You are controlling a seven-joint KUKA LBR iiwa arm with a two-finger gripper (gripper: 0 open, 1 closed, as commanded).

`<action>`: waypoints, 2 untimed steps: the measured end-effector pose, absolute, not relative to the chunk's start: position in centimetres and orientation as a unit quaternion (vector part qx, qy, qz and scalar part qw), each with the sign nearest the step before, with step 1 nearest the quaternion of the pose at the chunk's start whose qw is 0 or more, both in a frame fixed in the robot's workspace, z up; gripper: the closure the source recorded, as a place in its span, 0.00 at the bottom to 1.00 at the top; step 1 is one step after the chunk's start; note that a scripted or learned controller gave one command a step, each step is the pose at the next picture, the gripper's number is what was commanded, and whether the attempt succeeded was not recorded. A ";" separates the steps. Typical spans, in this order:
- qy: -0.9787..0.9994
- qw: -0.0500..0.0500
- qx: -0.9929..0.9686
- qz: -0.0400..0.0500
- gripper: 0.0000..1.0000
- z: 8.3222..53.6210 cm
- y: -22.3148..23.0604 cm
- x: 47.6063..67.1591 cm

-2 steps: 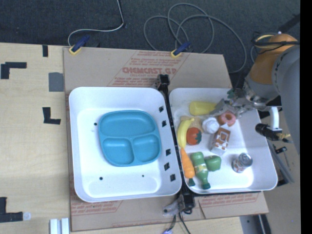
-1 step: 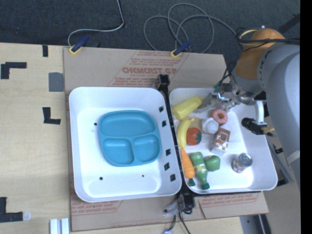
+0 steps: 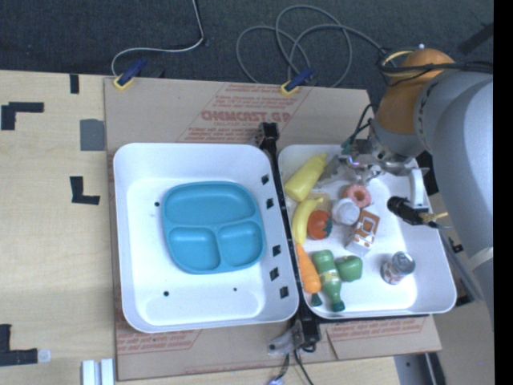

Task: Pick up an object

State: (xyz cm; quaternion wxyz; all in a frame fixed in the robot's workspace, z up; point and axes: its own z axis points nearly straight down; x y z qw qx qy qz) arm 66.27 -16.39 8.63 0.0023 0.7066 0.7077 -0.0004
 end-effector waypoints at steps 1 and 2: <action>0.707 0.002 0.707 0.000 0.00 19.6 -22.5 65.4; 0.707 0.001 0.707 0.000 0.00 8.7 -19.6 63.0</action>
